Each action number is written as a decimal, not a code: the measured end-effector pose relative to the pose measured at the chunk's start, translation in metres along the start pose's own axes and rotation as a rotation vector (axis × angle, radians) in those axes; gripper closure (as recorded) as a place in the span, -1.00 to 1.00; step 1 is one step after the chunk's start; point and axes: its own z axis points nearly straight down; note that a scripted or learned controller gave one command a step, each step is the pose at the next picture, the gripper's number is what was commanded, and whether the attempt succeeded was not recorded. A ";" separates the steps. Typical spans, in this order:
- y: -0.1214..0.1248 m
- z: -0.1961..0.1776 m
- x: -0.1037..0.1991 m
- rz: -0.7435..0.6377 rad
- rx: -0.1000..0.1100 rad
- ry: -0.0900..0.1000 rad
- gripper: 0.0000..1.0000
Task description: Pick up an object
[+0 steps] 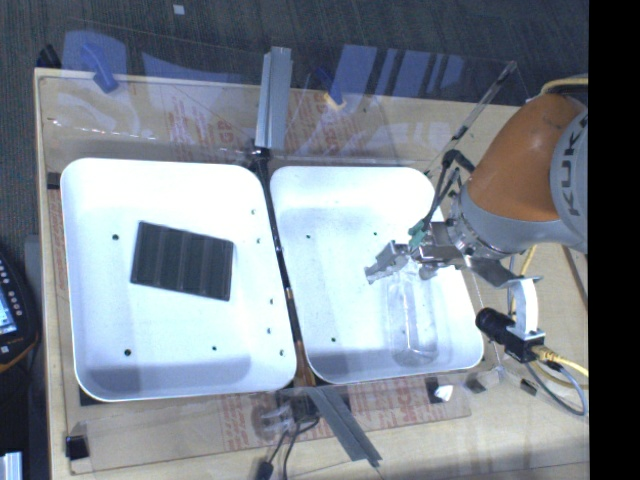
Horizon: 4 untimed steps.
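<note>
Claw fingers blurred, state unclear; clear object beneath faint, outline hard to tell.

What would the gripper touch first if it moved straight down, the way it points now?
Probably the clear bottle lying in the right bin, since the gripper sits near its top end; depth is unclear, so maybe the bin floor.

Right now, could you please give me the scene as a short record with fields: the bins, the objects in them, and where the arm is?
left bin: shallow white bin, holds a dark ribbed rectangular pad lying flat near its middle
right bin: shallow white bin, holds a clear plastic bottle-like object lying toward its right side
arm: grey arm with orange band, reaching in over the right bin
pincer: above the clear object's upper end; contact cannot be told
</note>
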 end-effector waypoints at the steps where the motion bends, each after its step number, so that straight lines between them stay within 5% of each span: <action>1: 0.015 -0.049 -0.008 0.045 -0.004 -0.001 -1.00; 2: -0.018 -0.084 -0.021 0.282 -0.005 -0.003 -1.00; 3: -0.017 -0.094 -0.021 0.275 -0.005 -0.003 1.00; 4: -0.017 -0.094 -0.021 0.275 -0.005 -0.003 -1.00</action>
